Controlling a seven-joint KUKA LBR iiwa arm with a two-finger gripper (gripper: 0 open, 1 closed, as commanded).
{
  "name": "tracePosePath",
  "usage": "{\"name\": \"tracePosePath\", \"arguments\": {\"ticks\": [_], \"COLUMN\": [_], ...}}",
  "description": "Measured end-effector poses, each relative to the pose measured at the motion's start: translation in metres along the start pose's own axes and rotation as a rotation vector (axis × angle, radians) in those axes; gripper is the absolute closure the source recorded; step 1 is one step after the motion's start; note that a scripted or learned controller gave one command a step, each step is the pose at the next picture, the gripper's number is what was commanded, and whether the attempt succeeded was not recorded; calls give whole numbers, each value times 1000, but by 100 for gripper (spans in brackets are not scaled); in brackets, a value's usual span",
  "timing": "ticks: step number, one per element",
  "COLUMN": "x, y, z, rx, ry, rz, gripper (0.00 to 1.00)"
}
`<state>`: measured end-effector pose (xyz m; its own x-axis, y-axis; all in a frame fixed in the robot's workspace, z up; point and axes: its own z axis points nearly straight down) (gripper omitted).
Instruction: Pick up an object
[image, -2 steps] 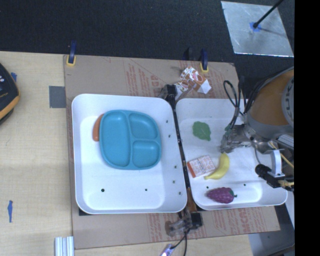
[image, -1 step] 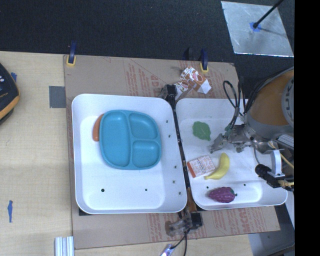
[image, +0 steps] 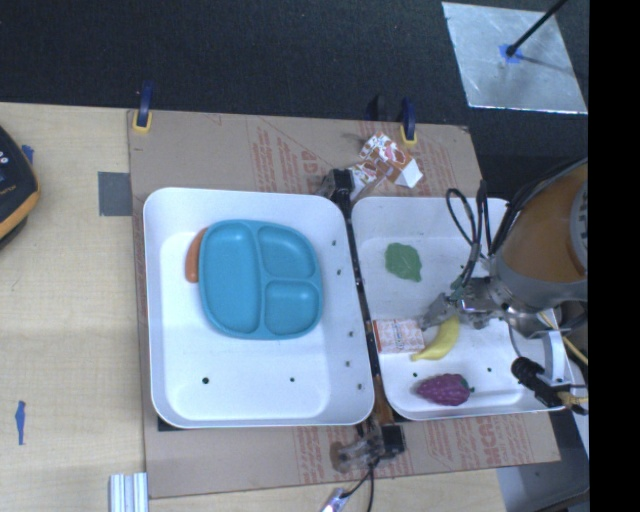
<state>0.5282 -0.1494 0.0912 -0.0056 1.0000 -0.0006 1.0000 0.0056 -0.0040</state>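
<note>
In the right bin (image: 400, 215) lie a green leafy piece (image: 404, 261), a yellow banana (image: 440, 341), a purple toy (image: 443, 389) and a small patterned packet (image: 397, 335) at the bin's left wall. My gripper (image: 450, 306) reaches in from the right and hangs just above the banana's upper end. Whether anything sits between its tips is hidden at this angle. In the left bin (image: 170, 380) a blue divided plate (image: 260, 279) covers most of an orange object (image: 191, 257).
A crumpled wrapper (image: 385, 162) lies beyond the bins on the cardboard. Black cables (image: 465, 215) loop over the right bin's far right corner. The arm's grey and orange body (image: 545, 245) overhangs the right bin's edge. A dark device (image: 15, 180) sits at the far left.
</note>
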Motion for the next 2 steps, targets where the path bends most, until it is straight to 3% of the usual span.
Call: {"name": "tracePosePath", "arguments": {"ticks": [1, 2], "x": [-1, 65], "y": [0, 33], "z": [-10, -101], "rx": [2, -2], "ry": [-1, 2], "rz": [-3, 1], "gripper": [100, 100]}}
